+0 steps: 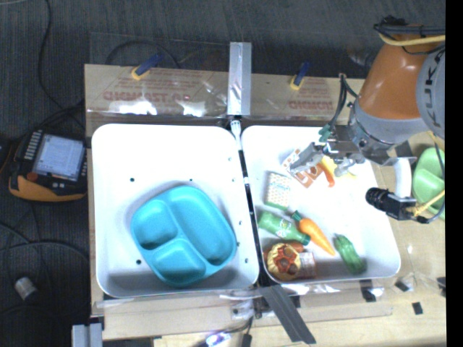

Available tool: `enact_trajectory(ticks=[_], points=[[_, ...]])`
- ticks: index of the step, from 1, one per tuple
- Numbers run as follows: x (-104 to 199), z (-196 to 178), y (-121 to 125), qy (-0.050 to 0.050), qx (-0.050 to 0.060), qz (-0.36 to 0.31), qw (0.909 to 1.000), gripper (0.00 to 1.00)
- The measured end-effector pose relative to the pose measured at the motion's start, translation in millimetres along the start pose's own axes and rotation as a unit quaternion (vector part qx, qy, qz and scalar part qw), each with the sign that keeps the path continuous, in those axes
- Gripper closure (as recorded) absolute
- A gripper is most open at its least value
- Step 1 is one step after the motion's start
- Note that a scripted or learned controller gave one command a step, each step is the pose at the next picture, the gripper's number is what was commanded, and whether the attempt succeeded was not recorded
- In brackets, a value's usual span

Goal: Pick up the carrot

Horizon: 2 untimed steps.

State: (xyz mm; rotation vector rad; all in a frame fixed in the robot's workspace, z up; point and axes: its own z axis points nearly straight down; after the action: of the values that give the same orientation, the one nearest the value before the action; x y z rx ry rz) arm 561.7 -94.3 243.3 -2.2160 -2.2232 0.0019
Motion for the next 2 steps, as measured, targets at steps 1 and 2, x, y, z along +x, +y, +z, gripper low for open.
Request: enact_trajectory(ticks=[1, 2], points=[[-27.3, 150.1, -30.5, 0.0, -0.001, -0.048, 0.9989, 0.0], [-26.9, 140.9, -30.0, 0.0, -0.001, -0.048, 0.9989, 1.0]])
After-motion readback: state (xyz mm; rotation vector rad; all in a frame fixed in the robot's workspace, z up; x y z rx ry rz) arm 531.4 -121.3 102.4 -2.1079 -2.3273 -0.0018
